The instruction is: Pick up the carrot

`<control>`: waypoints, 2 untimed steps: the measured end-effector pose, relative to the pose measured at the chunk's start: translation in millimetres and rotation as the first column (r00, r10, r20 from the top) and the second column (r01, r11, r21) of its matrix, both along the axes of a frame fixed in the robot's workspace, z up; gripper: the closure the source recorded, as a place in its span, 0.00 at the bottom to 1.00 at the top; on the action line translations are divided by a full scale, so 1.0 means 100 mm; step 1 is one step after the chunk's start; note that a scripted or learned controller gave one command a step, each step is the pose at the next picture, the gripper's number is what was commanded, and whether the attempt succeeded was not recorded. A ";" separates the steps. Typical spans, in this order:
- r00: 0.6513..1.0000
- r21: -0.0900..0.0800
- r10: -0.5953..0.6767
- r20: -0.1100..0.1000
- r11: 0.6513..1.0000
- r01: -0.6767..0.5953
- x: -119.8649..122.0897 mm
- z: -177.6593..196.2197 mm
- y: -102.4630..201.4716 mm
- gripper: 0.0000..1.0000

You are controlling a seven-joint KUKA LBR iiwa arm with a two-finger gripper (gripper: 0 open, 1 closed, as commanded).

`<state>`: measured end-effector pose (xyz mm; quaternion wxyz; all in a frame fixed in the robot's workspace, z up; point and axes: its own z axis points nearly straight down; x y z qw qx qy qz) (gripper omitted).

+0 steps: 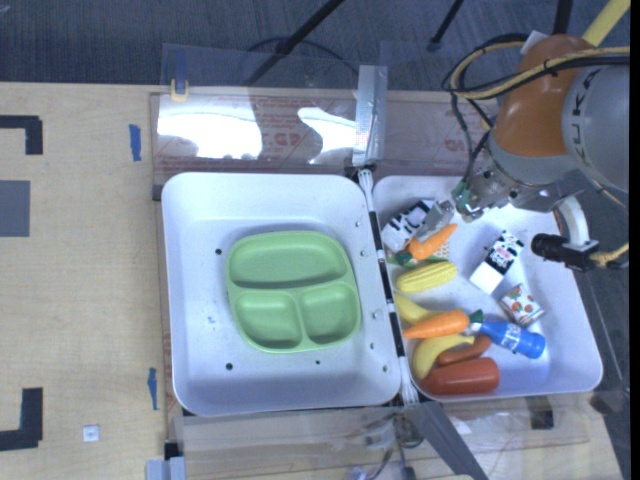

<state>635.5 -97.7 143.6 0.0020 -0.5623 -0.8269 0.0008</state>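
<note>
While the arm (pixel 545 118) leans in, its gripper (pixel 440 223) touches a carrot (pixel 432 246).

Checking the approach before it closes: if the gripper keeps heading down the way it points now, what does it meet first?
Most likely the upper carrot, lying just below the gripper in the right bin. Depth is hard to judge from this slanted view.

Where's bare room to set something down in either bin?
Left bin: bare white floor all round the green divided plate, widest along the top and bottom. Right bin: crowded along its left side and bottom; bare strip along its right side past the small carton.
</note>
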 end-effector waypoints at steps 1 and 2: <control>0.926 0.011 0.378 -0.012 0.926 -0.378 0.30 -0.53 -0.22 0.00; 0.740 0.002 0.672 0.004 0.740 -0.672 -0.23 -0.11 -0.04 0.00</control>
